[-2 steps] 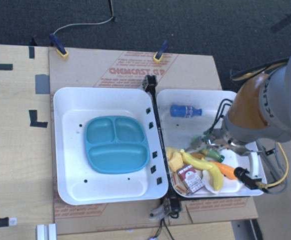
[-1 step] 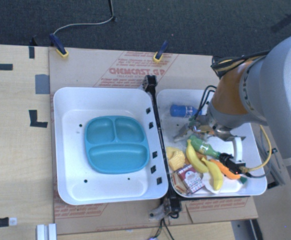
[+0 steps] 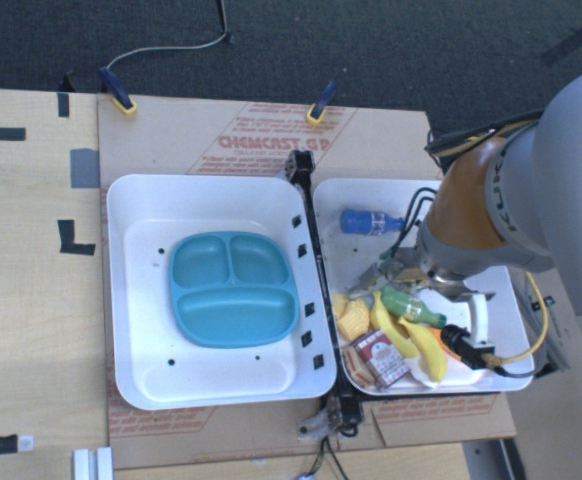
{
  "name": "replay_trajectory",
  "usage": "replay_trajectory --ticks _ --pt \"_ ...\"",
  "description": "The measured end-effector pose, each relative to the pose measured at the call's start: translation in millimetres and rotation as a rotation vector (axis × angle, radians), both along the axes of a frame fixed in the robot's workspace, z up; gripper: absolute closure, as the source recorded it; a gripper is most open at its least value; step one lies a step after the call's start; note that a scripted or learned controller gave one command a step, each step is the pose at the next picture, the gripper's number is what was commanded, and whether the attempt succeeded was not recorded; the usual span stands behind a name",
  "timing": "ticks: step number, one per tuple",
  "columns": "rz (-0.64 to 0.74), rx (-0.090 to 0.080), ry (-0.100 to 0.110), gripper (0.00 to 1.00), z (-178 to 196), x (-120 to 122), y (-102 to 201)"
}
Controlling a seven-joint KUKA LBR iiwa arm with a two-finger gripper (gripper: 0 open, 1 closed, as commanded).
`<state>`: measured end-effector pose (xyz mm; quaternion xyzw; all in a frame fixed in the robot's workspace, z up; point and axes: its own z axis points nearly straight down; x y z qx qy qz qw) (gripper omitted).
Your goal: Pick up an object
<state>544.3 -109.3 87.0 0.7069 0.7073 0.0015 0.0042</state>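
Note:
My gripper [image 3: 391, 271] is low in the right bin [image 3: 501, 386], at the end of the grey arm with its orange band [image 3: 468, 203]. It hangs just above the pile at the bin's front. Right beneath it lies a green bottle [image 3: 412, 306], partly across a yellow banana [image 3: 418, 341]. A pale yellow object [image 3: 352, 319] sits to the left of these, and a red and white packet [image 3: 379, 358] lies at the front edge. A blue bottle [image 3: 371, 222] lies on its side further back, apart from the gripper. The wrist hides what the gripper touches.
The left bin [image 3: 131, 228] holds a blue divided plate [image 3: 235, 288] in its middle. A black divider [image 3: 309, 258] runs between the two bins. Both bins rest on a cardboard sheet [image 3: 261, 138] held by two clamps at the back. Cables trail along the arm at right.

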Motion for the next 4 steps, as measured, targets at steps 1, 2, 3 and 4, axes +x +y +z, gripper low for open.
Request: replay_trajectory --ticks 1,2,3,4 --pt "-0.002 -0.002 -0.005 0.00 0.7 -8.3 2.4" --pt "0.001 0.002 0.003 0.00 -0.5 46.8 -24.9" --pt "0.001 -0.001 0.002 1.00 9.8 47.0 -25.4" --pt "0.001 -0.001 0.003 0.00 9.1 46.6 -25.5"
